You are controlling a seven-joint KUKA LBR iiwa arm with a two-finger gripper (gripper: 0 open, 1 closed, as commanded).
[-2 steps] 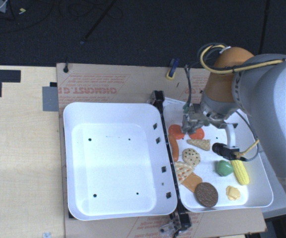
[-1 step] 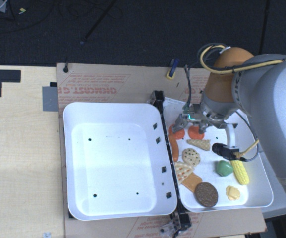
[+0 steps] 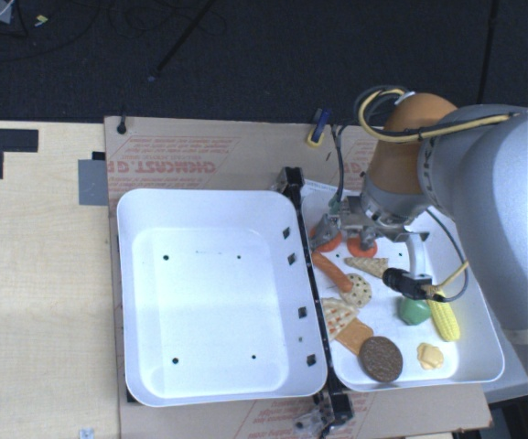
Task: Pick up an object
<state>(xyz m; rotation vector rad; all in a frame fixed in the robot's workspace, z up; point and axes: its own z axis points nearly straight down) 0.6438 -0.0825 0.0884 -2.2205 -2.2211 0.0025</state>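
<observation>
The gripper is low in the right bin, over a red toy. The brown cookie and the corn lie below it.

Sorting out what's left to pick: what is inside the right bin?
The right bin holds a brown cookie, corn, a green piece, crackers and more; the gripper covers its far end.
</observation>
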